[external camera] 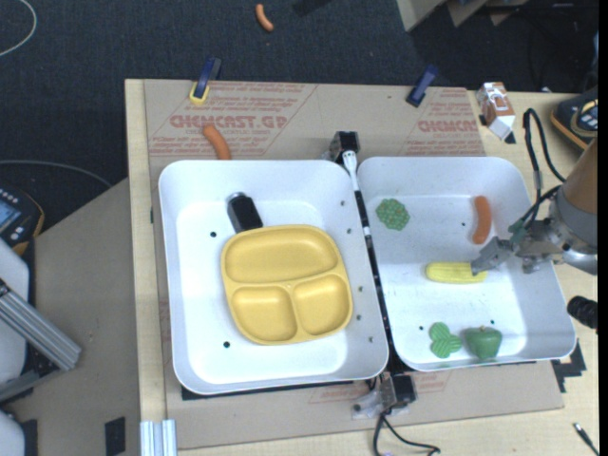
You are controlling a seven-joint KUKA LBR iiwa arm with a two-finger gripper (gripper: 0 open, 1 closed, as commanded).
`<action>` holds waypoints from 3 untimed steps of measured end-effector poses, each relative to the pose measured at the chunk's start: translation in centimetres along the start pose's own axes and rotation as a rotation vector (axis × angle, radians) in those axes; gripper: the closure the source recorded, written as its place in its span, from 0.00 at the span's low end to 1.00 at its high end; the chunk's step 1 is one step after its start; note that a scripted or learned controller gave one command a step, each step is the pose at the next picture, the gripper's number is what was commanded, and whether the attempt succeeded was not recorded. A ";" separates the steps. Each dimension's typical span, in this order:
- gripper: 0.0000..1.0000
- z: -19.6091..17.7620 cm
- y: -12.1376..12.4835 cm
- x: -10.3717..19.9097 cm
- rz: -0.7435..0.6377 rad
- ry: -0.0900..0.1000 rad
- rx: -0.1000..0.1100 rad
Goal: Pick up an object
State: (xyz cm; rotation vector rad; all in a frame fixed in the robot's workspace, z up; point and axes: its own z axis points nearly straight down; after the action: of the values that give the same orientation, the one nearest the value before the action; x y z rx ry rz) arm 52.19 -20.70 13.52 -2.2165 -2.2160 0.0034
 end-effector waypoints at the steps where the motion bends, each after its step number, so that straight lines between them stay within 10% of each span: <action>1: 0.00 4.5 0.4 0.1 -0.001 0.002 -0.012; 2: 1.00 3.1 0.7 0.0 -0.002 -0.004 -0.022; 3: 1.00 -3.1 1.3 -0.4 -0.001 -0.008 -0.015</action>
State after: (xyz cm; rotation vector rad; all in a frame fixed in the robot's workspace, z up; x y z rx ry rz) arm 53.49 -21.07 16.66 -2.2265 -2.2289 -0.0045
